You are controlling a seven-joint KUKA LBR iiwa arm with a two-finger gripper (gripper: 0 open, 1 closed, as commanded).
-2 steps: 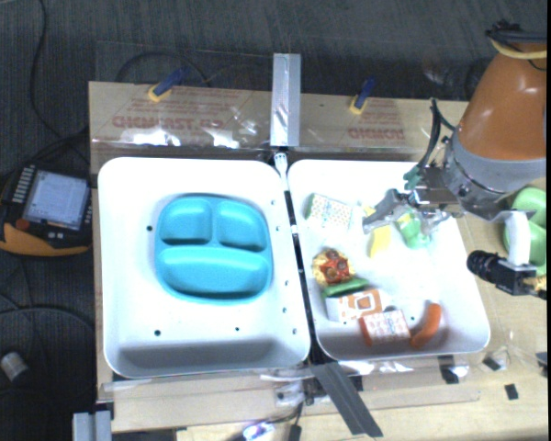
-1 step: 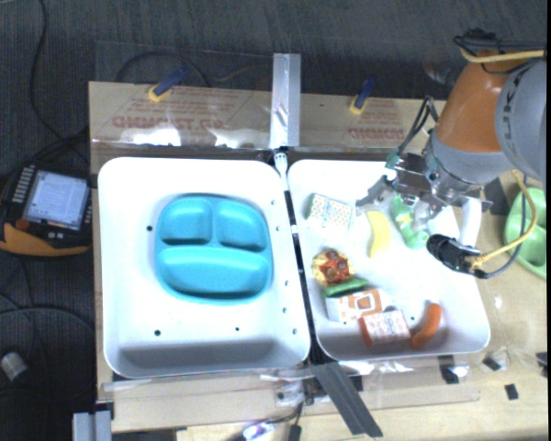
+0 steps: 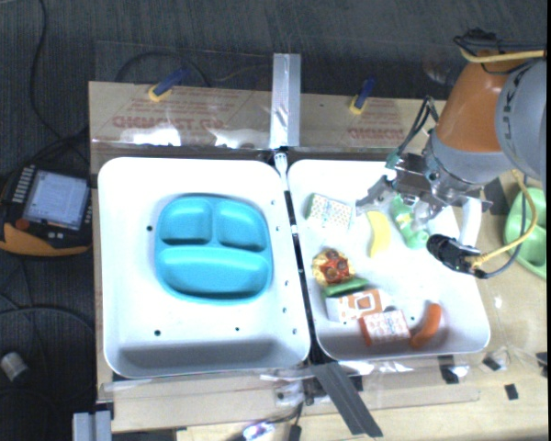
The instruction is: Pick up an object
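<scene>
The right bin (image 3: 477, 310) holds several small objects. A white card with green dots (image 3: 331, 211) lies near its back left, a yellow banana-shaped piece (image 3: 378, 234) beside it, and a green object (image 3: 410, 228) just right of that. Further forward are a red and yellow toy (image 3: 332, 266), an orange and white box (image 3: 358, 304), a red box (image 3: 386, 328) and an orange-red sausage shape (image 3: 428, 323). My gripper (image 3: 410, 194) hangs low over the back of this bin, directly above the green object and the yellow piece. Whether it touches them I cannot tell.
The left bin (image 3: 119, 274) carries a blue divided plate (image 3: 211, 246). A black connector on a yellow cable (image 3: 450, 250) hangs off the arm over the right bin. A green item (image 3: 531, 232) sits outside the bin at the right. A handheld device (image 3: 46, 208) lies left of the bench.
</scene>
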